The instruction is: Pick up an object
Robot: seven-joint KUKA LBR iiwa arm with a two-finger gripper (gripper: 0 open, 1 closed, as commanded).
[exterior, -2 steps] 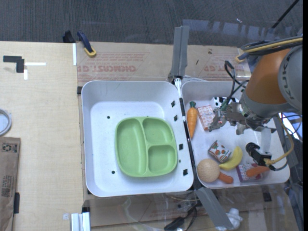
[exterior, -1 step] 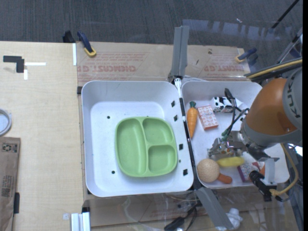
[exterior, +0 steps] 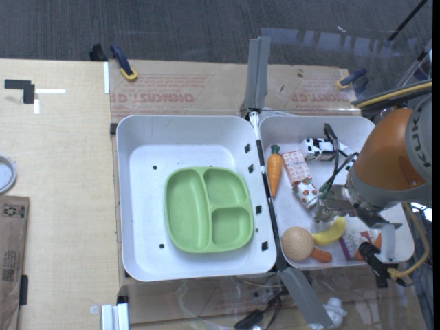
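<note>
The right bin (exterior: 275, 124) is crowded: carrot (exterior: 274, 172), carton (exterior: 295, 166), banana (exterior: 331, 232) and egg (exterior: 297, 243) lie close together, leaving narrow gaps. In the left bin (exterior: 130, 184), open floor rings the green tray (exterior: 208, 210) on every side

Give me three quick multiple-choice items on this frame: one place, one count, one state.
1. Where is the green plate?
A. left bin
B. right bin
C. bench

2. How many compartments does the plate have?
A. two
B. three
C. five

3. How does the carrot lie?
A. inside the plate
B. standing upright on the bench
C. flat along the right bin's left wall

Answers: 1 A, it sits in the middle of the left bin. 2 B, one long section and two smaller ones. 3 C, it lies lengthwise beside the divider, green top at the far end.
</note>
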